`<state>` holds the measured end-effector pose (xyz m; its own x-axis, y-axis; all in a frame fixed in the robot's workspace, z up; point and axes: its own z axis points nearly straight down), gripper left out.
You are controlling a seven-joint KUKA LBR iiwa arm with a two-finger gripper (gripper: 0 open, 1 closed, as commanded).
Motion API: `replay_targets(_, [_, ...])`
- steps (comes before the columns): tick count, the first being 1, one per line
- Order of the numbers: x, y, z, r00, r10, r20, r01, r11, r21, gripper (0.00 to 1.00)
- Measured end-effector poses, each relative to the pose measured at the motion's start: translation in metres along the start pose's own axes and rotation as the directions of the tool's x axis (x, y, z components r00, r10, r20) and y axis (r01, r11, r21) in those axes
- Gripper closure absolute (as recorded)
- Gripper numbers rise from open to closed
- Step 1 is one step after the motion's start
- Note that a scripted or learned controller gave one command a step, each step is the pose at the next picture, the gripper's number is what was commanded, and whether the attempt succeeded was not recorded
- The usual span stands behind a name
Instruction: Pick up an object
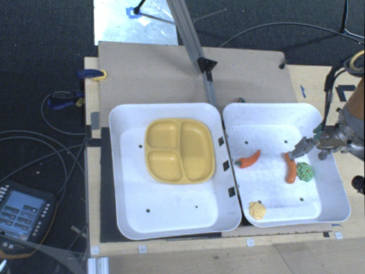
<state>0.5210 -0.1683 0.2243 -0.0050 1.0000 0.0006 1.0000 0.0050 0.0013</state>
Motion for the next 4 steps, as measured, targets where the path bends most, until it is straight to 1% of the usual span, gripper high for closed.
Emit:
replay_targets(1, [0.0, 0.0, 0.0, 1.0, 0.002, 0.0, -0.002, 1.0, -0.001, 0.0])
replay_targets(2, [0.003, 0.0, 0.062, 1.0, 0.004, -0.001, -0.004, 1.0, 0.006, 0.0])
replay_targets(3, [0.006, -0.001, 0.125, 1.0, 0.004, -0.001, -0.004, 1.0, 0.005, 0.0])
replay_targets(4, [0.006, 0.0, 0.134, 1.0, 0.005, 0.0, -0.005, 1.0, 0.002, 0.0])
